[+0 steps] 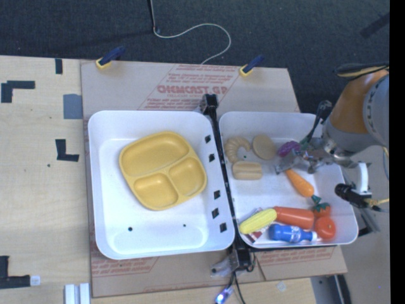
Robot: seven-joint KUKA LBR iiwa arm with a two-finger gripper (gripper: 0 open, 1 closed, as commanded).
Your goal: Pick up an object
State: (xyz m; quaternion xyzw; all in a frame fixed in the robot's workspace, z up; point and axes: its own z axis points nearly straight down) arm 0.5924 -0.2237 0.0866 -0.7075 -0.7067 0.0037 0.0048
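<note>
We judge the small orange plastic toy carrot (300,183), lying in the right white bin (288,116) just below the end effector (297,159), light, rigid and slick; its thicker middle looks the safest hold. We cannot tell the end effector's state. A purple toy (288,148) sits beside it. The cardboard's (190,87) red print is mirrored, unreadable.
</note>
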